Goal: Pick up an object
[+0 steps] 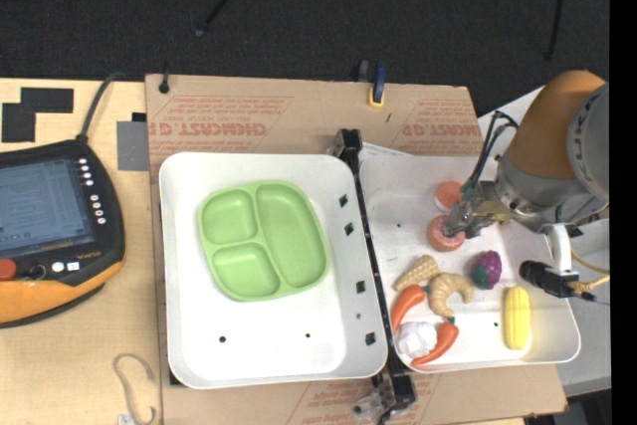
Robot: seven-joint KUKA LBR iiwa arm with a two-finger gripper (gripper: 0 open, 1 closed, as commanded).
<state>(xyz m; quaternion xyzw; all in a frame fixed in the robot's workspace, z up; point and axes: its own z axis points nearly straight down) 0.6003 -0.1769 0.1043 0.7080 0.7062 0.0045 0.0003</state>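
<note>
Several plastic toy foods lie in my right white bin (pixel 557 353); the left white bin (pixel 189 333) bears a green three-compartment tray (pixel 264 239). My claw (pixel 460 222) sits low over a round salmon-pink toy piece (pixel 444 234), touching or just above it. Whether the claw is spread or pressed together, I cannot tell. Recommended procedure: centre over the piece, descend squarely, avoid the purple toy fruit (pixel 487 269) nearby.
</note>
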